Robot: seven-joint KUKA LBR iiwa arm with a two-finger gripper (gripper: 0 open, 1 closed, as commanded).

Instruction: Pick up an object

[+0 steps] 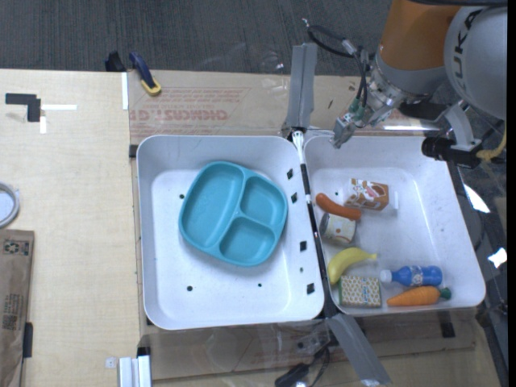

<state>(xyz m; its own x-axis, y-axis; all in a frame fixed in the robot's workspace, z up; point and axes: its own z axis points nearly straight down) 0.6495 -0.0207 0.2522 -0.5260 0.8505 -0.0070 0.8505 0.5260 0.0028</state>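
Observation:
The right bin (435,208) holds several objects. An orange-red sausage (337,206) lies beside a small printed packet (368,193), with a short tin (339,229) just below the sausage. Nearer the front are a yellow banana (351,262), a flat greenish box (359,291), a small bottle with a blue label (413,276) and an orange carrot (415,297). My gripper (345,127) hangs over the far left corner of the right bin, above its rim and well apart from every object. I see nothing in it.
The left bin (161,240) bears a blue divided plate (234,213). A grey post (301,87) stands behind the wall between the bins, close to the gripper's left. A yellow and blue clamp (145,75) lies on the cardboard behind the left bin.

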